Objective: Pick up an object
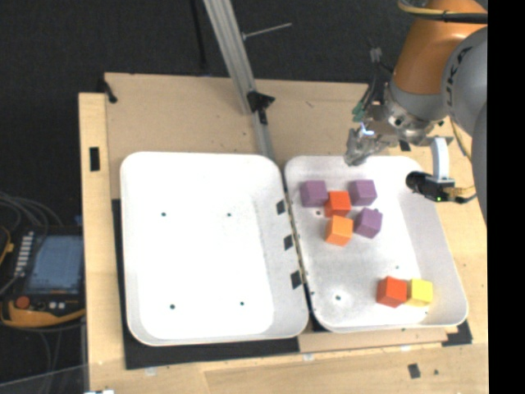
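Two shallow white bins are set side by side on the desk (205,105), and all the loose blocks are gathered in the right bin (435,245), within the arm's reach from that side. A cluster lies toward the far half: a purple block (312,193) at the left, an orange-red block (338,203) just beside it, a second purple block (362,191) behind, a third purple block (369,222) to the right, and an orange block (339,230) in front; several of these appear to touch. Well apart, near the front right corner, a red block (393,290) and a yellow block (421,290) sit against each other. The left bin (197,245) carries only small dark dots. The gripper (358,150) is held over the far rim of the right bin, just behind the cluster, apparently so that a descent onto one of the nearer blocks can be lined up. Whether the jaws are spread or closed cannot be told from this slant, and nothing is seen between them. No block is lifted, so the pick is judged not yet done. Tight packing in the cluster may hinder a clean grip
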Controlling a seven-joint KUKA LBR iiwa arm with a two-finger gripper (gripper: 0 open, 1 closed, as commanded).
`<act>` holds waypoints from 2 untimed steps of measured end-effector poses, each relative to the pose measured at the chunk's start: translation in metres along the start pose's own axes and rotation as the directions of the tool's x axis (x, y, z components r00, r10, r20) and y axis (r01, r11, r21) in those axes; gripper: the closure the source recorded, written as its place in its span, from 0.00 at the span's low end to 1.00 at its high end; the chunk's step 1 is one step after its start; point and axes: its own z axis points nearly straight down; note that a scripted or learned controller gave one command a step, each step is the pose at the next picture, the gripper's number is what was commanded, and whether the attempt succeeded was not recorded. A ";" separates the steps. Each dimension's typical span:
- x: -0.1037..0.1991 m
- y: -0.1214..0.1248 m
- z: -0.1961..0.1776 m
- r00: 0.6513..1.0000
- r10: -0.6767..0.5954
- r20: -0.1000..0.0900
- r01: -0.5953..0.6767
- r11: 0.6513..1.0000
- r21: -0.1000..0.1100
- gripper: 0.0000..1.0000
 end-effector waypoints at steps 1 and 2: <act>0.000 0.001 -0.066 1.000 -0.004 0.000 0.004 1.000 -0.002 1.00; -0.002 0.002 -0.067 1.000 -0.005 0.001 0.005 1.000 0.004 1.00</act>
